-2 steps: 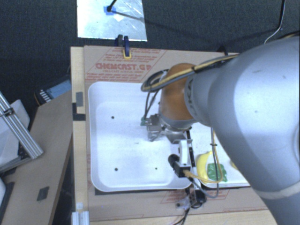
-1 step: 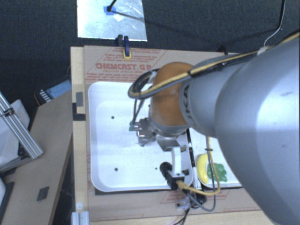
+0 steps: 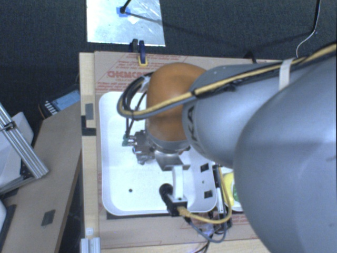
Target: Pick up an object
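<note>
My gripper [image 3: 158, 154] hangs over the middle of the left white bin [image 3: 113, 141], mostly hidden under the grey wrist and its orange band [image 3: 168, 104]. A yellow-green object [image 3: 229, 187] peeks out in the right bin beside the arm, to the right of the gripper. A tiny dark speck [image 3: 130, 190] lies on the left bin's floor, near its front and left of the gripper. Nothing can be seen held in the gripper.
The big grey arm [image 3: 263, 141] covers the right bin and most of the right half of the view. A brown board [image 3: 121, 70] borders the bins at the back. A blue-and-yellow clamp [image 3: 140, 51] sits on the board's far edge.
</note>
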You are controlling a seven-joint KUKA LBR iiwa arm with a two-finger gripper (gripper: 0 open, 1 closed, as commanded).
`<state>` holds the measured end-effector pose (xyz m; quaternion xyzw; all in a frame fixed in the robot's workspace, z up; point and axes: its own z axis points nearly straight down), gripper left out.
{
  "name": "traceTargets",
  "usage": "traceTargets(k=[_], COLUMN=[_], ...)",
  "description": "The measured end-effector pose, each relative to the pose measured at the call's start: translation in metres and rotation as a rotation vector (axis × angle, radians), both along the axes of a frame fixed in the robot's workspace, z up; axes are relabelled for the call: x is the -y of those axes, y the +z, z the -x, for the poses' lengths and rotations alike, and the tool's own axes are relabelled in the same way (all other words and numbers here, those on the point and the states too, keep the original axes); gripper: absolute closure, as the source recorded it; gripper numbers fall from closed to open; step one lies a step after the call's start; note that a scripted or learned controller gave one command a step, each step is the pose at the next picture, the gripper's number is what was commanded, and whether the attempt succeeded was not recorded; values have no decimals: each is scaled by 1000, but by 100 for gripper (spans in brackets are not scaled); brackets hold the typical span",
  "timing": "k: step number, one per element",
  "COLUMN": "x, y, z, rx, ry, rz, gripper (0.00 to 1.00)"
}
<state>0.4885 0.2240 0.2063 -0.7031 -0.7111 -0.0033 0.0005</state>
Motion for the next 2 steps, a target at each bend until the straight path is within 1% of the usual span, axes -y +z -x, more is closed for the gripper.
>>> traceTargets(k=[1,2], x=[-10,-9], y=[29,26], z=[-47,-112], rx=[3,0], ry=[-6,-7], rz=[3,5], gripper=[100,100])
